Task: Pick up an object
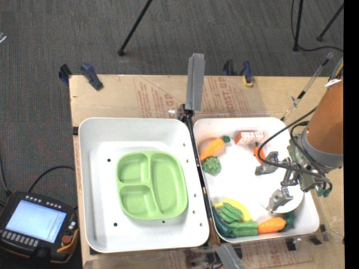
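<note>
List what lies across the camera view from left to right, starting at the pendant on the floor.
Teach pendant → green divided plate in the left bin → broccoli floret → red box → gripper over the right bin.

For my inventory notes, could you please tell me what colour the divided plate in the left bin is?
Light green: the three-compartment plastic plate, clearest in the camera view.

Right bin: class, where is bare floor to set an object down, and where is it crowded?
In the right bin, bare floor lies mid-bin, between the broccoli and the gripper, below the red box. The front edge is crowded: banana, green pods, orange carrot.
</note>
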{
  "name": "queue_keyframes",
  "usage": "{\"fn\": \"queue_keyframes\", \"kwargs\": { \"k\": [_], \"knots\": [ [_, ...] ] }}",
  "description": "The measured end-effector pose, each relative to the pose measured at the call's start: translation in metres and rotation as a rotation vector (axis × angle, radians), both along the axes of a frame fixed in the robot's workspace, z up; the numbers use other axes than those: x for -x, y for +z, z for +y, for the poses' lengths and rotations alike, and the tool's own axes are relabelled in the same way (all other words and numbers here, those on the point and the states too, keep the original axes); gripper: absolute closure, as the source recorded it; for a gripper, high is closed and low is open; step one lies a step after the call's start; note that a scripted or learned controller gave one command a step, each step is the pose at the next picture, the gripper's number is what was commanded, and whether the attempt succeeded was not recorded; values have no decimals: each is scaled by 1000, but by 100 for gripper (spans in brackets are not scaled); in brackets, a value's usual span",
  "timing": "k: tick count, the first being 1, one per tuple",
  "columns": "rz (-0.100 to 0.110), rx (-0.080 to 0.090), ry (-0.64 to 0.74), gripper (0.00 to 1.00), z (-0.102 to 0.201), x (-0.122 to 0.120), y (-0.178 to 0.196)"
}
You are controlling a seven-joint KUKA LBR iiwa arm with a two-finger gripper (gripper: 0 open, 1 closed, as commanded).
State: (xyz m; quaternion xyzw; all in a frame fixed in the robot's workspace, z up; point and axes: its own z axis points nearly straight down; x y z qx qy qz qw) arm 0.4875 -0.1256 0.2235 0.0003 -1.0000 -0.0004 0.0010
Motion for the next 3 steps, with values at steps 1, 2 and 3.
{"fn": "queue_keyframes", "kwargs": {
  "k": [1, 2, 3],
  "knots": [
    [7, -4, 84, 0, -33, -91, -74],
    [5, -3, 89, 0, -53, -117, -141],
    [-4, -2, 133, 0, -67, -110, -135]
  ]
}}
